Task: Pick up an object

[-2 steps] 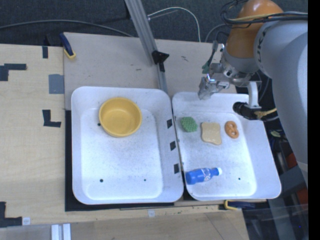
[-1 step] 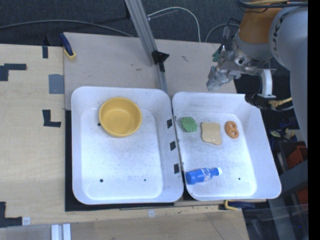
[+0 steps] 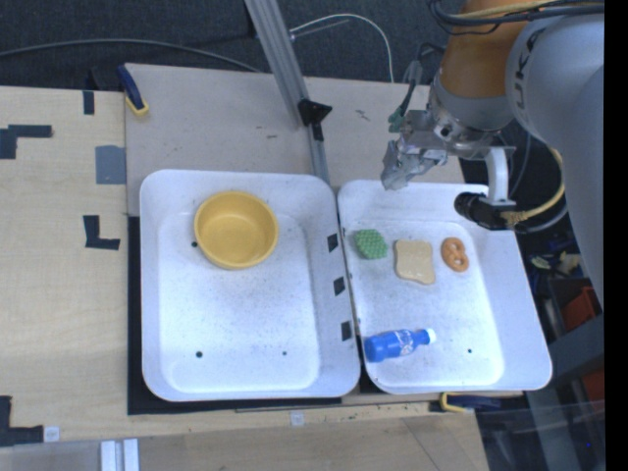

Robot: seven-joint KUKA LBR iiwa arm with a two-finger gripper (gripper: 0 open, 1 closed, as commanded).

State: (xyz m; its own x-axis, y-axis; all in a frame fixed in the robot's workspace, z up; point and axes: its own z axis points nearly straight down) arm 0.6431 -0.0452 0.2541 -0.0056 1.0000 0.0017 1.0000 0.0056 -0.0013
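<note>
My claw (image 3: 396, 176): poised over the right bin's (image 3: 510, 356) far rim, nothing in it; whether it is open or closed, I cannot tell. Nearest below it: green scrubber (image 3: 370, 244), then bread slice (image 3: 414, 261), pretzel (image 3: 454, 254). Farthest: blue bottle (image 3: 395, 343), long axis across the bin, cap pointing right. Advice: descend centred, jaws straddling the short width.

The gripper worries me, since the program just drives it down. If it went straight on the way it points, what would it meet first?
Probably bare floor at the right bin's far edge, short of the green object. The gripper points down there, though depth is unclear.
</note>
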